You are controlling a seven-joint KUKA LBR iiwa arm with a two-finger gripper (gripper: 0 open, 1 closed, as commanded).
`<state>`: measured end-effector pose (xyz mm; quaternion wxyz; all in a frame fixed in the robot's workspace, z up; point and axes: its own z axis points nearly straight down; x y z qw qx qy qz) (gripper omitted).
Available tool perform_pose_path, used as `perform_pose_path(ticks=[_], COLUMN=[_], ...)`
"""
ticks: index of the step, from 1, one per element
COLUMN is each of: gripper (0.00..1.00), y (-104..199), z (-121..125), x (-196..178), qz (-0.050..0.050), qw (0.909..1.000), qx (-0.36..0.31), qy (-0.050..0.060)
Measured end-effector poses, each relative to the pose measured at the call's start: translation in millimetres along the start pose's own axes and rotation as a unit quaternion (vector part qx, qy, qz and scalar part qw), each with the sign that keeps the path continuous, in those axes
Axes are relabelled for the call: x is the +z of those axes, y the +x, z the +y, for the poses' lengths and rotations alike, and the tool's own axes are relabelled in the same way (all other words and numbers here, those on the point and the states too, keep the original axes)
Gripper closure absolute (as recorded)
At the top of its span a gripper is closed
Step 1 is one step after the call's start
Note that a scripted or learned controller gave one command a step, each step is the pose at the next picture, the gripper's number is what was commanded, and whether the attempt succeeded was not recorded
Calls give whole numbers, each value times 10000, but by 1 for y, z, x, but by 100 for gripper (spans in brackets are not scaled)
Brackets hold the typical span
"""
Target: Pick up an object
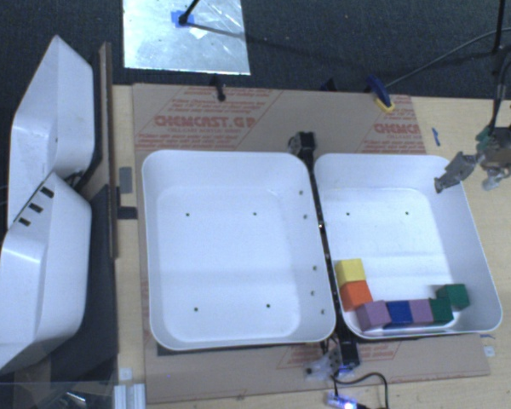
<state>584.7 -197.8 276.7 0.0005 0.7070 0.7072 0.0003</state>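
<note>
Several small blocks lie in a row along the near wall of the right bin (460,228): a yellow block (350,270), an orange block (354,294), a purple block (374,313), a blue block (399,313), a pale purple block (421,311) and a green block (450,300). My gripper (477,164) hangs at the far right, above the right bin's far right corner and rim. It is well away from the blocks, with nothing seen in it.
The left bin (153,228) sits beside the right one, on a cardboard sheet (238,118). White housings (47,220) stand at the far left. A shiny metal plate (186,24) lies behind the bench. Cables and a clip (380,94) run along the back right.
</note>
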Motion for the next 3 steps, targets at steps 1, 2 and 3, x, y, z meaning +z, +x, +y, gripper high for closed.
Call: perform_pose_path(ticks=[1,2,3], gripper=[0,0,0], y=[33,24,4], z=[9,-16,34], x=[39,176,191], qz=[7,13,-1], qw=[10000,10000,10000], qx=[-15,8,-1], qy=[14,57,-2])
